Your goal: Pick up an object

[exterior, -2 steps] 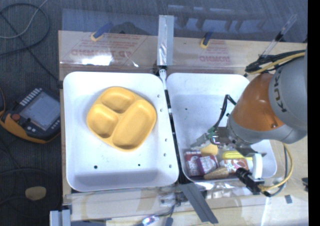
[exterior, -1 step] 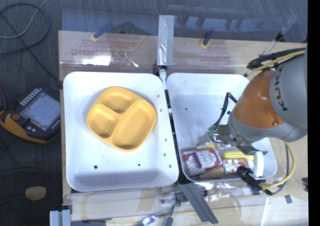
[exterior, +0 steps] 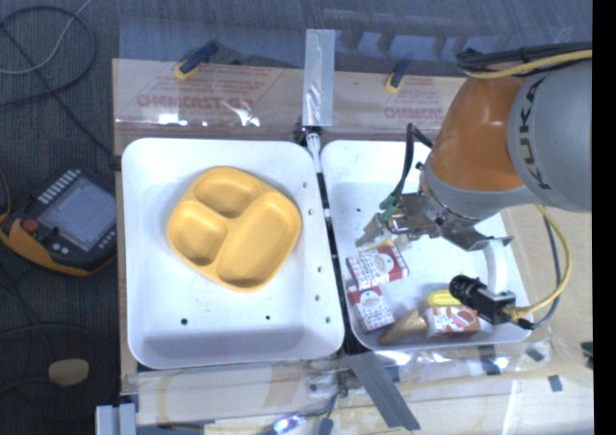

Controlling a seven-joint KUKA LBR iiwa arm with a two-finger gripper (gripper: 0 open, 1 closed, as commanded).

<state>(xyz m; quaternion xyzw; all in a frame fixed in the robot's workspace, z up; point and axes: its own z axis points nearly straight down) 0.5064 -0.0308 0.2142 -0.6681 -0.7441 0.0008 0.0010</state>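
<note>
The two-finger gripper (exterior: 385, 223) hangs low over the right-hand shallow white bin (exterior: 358, 162), reaching in from the right under the grey arm with its broad orange band (exterior: 476, 140); whether it is released or clenched cannot be told, since the wrist hides most of it. Just below it lies a small red-and-white carton (exterior: 375, 268), tilted, with a second red-and-white packet (exterior: 370, 309) close beside it nearer the front wall. Further right along that front wall sit a tan wedge-shaped item (exterior: 406, 326) and a yellow-and-red packet (exterior: 450, 316) (both partly under a black fitting on the arm). In the left-hand white bin (exterior: 154, 308), well apart from the gripper, rests a yellow three-compartment plastic tray (exterior: 234, 226).
</note>
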